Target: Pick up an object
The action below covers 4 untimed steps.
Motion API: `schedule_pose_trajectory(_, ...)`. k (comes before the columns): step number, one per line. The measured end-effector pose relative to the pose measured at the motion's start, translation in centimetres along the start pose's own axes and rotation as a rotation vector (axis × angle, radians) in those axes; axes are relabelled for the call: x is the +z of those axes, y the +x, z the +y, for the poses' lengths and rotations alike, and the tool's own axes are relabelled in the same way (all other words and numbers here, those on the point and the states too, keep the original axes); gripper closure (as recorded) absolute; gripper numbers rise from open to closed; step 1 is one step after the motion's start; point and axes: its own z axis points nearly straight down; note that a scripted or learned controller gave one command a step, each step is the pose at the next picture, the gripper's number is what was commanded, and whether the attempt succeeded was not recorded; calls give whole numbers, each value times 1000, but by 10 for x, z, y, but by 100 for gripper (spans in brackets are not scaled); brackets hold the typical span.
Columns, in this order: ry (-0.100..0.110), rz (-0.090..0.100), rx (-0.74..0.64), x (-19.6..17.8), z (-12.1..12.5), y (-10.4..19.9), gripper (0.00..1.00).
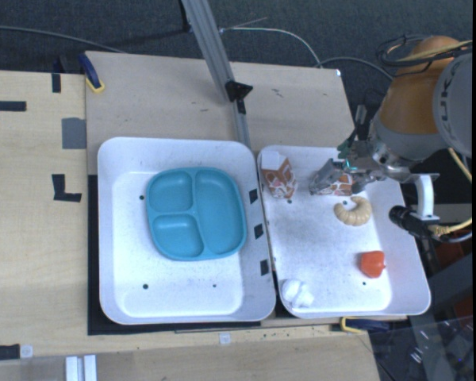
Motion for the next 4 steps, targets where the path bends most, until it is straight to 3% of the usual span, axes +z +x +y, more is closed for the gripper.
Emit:
schedule_pose_trajectory(1,0,0,1,0,0,0,0)
schedule_pose_trajectory(3,6,0,1,115,1,-6,0)
schedule_pose_trajectory(4,0,-1,2,115,1,-5,0)
